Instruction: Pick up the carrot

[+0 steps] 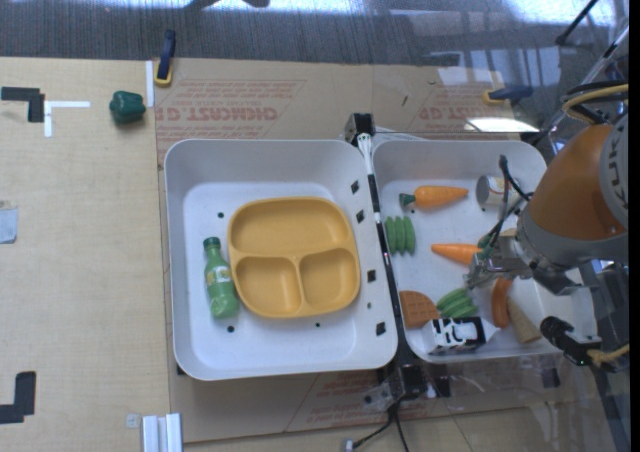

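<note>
Two carrots lie in the right bin (455, 165). One carrot with a green top (440, 197) rests near the back of the bin. A second carrot (455, 252) lies at mid-bin, pointing left. My gripper (488, 266) hangs low over the bin at the right end of that second carrot, close to or touching it. The grey wrist and orange band (585, 185) rise behind it to the right and hide the bin's right side.
Around the carrots lie a green pea pod (400, 233), another green vegetable (455, 300), a brown piece (418, 308), a black-and-white item (457, 332) and a silver can (490, 190). The left bin (190, 190) holds a yellow divided plate (295, 257) and a green bottle (218, 278).
</note>
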